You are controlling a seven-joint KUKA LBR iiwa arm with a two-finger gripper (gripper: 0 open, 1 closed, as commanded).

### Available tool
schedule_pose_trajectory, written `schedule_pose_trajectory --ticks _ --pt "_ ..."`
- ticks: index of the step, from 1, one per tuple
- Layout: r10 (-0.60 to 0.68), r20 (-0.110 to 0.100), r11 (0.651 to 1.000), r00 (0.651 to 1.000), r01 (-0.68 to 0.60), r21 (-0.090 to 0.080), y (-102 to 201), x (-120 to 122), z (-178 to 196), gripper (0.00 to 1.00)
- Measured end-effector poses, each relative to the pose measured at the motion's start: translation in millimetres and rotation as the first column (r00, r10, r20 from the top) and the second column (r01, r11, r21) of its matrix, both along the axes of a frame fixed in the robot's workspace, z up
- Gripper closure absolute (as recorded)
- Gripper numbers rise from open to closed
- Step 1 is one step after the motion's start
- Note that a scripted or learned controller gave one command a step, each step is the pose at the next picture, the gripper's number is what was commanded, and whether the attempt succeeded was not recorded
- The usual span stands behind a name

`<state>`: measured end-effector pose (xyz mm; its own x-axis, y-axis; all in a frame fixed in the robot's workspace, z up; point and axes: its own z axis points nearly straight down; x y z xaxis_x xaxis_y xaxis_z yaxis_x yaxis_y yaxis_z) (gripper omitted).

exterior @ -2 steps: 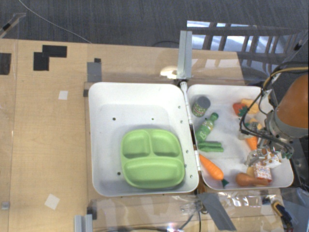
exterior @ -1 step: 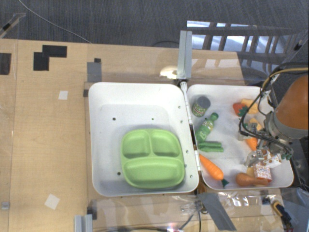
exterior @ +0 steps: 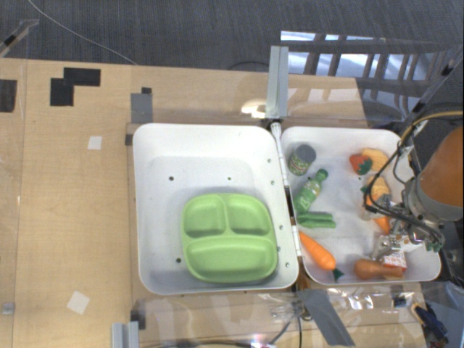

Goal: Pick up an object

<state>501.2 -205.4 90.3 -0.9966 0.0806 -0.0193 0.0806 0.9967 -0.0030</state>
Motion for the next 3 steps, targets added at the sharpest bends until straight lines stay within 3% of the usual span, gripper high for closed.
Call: schedule_pose_trajectory --ticks 1,3 --pt "0.039 -0.003 0.999 0.999 -0.039 -0.001 6 28 0 0.0" --pt "0.0 0.0 1.0 1.0 0.0 -0.001 11 9 0 0.0"
